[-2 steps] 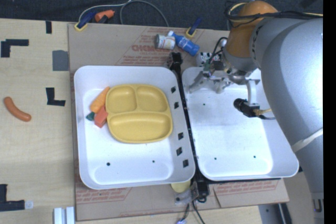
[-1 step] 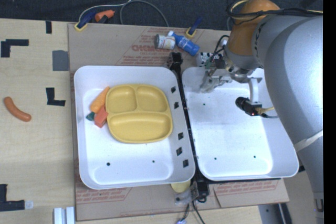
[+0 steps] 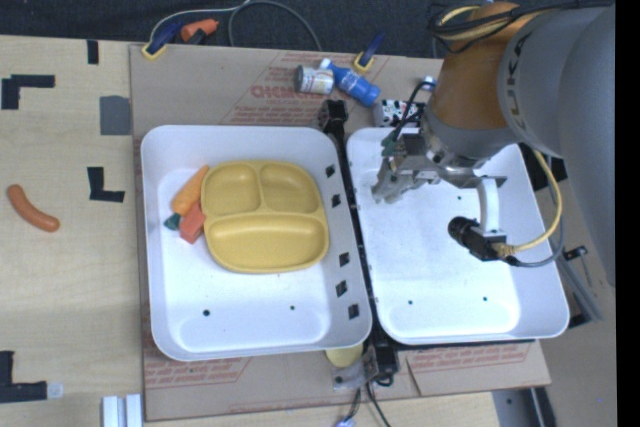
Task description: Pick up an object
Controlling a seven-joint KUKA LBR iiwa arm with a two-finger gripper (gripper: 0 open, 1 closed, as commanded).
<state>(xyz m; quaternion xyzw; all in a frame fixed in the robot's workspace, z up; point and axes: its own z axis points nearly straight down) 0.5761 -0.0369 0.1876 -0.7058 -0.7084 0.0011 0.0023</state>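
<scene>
While the grey arm (image 3: 530, 85) with its orange band reaches in from the right, its claw (image 3: 392, 185) hangs over the upper left part of the right bin (image 3: 450, 305), close to the wall that divides the two bins. Whether the claw is released or clenched cannot be told from this angle, and nothing can be seen gripped in it.

Over in the left bin (image 3: 240, 315) lies a yellow divided plate (image 3: 265, 215) with three compartments, set a little above the middle. An orange carrot (image 3: 188, 190) leans against the plate's left edge, and a small red piece (image 3: 192, 230) sits just below the carrot, touching the plate too.

On the desk (image 3: 60, 315), well to the left of the bins, lies an orange sausage (image 3: 32, 207). Behind the bins rests a small bottle with a blue end (image 3: 335, 80).
</scene>
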